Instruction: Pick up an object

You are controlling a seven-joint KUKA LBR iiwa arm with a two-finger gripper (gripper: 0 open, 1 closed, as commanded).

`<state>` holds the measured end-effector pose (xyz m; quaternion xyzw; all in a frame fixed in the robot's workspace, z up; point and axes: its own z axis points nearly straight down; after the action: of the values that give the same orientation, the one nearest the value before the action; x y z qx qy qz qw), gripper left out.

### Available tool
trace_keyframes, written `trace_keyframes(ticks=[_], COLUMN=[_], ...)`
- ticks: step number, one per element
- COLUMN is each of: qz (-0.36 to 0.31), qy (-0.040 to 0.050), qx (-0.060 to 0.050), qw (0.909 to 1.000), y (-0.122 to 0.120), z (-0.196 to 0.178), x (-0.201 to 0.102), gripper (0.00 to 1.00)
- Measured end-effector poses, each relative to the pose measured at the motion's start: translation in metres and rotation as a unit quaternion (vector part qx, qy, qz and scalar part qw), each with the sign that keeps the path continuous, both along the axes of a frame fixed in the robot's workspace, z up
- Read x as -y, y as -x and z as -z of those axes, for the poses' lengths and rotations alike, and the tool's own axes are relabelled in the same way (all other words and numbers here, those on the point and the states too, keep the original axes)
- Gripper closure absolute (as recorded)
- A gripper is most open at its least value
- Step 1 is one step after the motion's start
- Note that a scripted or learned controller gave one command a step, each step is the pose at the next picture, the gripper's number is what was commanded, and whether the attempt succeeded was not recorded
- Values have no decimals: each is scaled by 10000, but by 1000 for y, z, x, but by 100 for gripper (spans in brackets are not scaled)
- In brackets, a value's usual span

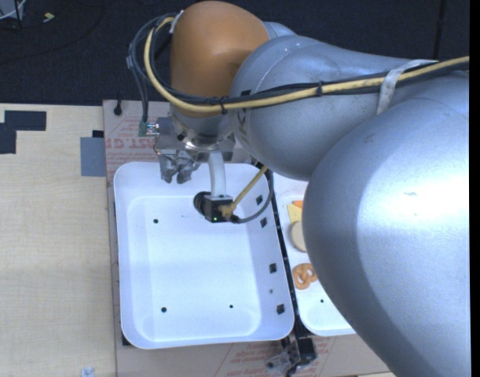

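My fingers [177,171] hang at the left bin's [137,289] back edge; I cannot tell if they are apart. The pretzel [303,276], maybe crumbly and light, lies in the right bin [326,320]. Pinch its sides softly.

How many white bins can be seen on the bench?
2. The left bin lies under the gripper. The right bin is beside it, mostly covered by the arm, with small objects that may be partly hidden.
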<state>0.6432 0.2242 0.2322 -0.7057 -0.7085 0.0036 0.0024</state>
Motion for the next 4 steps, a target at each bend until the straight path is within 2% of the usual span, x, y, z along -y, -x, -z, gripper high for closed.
trace_keyframes(ticks=[1, 2, 3, 4], qz=[-1, -5, -6, -12], qy=[3, 2, 5, 4], qx=[-3, -10, -13, -19], qw=[10000, 10000, 10000, 10000], y=[0, 0, 0, 0], z=[0, -10, -9, -19], x=[0, 1, 1, 1], gripper=[0, 100, 0, 100])
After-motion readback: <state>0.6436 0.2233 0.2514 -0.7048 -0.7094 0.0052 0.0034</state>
